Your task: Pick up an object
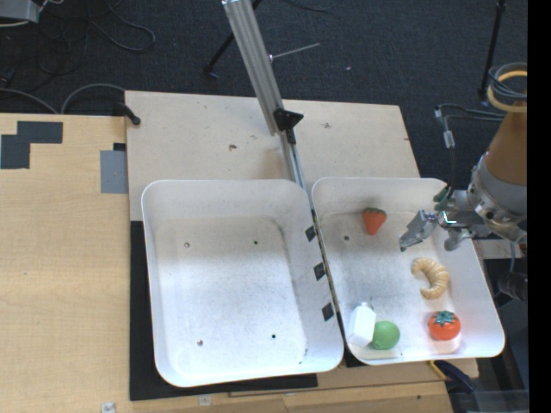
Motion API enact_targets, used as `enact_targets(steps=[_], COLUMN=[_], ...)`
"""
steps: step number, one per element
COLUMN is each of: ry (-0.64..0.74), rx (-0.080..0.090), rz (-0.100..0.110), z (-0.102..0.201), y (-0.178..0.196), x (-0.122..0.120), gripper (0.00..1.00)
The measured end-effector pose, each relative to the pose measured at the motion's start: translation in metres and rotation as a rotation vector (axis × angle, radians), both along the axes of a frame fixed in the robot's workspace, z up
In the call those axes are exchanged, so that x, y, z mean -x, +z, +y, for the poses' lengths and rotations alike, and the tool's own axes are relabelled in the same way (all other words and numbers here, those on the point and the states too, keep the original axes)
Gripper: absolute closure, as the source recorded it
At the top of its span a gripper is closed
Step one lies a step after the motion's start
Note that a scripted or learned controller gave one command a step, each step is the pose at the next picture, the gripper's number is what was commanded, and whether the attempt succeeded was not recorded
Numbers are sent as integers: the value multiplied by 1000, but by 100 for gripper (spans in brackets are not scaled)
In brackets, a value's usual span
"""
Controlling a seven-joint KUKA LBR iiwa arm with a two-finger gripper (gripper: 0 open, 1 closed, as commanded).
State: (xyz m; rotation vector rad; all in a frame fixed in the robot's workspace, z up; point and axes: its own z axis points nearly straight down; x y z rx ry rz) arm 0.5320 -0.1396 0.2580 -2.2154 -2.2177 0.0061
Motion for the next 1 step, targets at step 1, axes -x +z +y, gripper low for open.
enact_targets(steps=[1], ry=[-3], rx=[1], rz=[-5], z=[-1], y=[2], x=[-1], gripper=[0])
